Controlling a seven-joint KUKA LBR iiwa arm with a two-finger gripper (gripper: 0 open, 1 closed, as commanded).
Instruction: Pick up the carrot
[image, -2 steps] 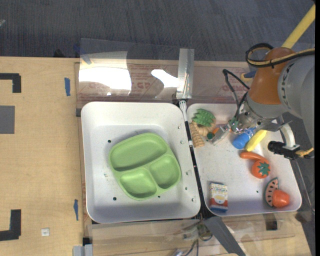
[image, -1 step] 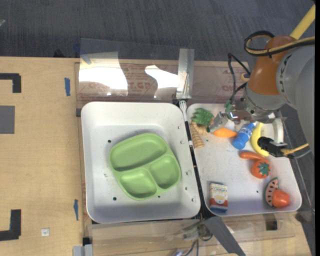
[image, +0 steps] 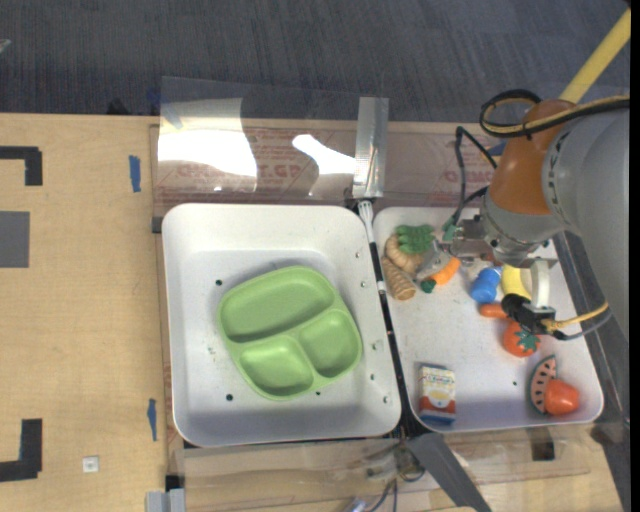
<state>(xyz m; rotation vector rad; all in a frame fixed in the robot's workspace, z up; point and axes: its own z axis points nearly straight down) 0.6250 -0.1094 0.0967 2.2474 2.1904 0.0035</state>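
Note:
The carrot (image: 442, 271) is a small orange toy with a green tip, lying in the upper left part of the right bin (image: 480, 385). The gripper (image: 450, 246) hangs directly over the carrot's upper end, at or just above it, reaching in from the right below the arm's orange band. Its lower end is dark and partly merges with the toys beneath. Contact with the carrot cannot be judged.
Beside the carrot lie a green leafy toy (image: 413, 238) and a tan bread piece (image: 400, 273). To its right are blue (image: 486, 286), yellow (image: 513, 280) and red (image: 520, 340) toys. A watermelon slice (image: 545, 385) and small carton (image: 436, 390) sit near the front. The left bin holds a green divided plate (image: 290, 330).

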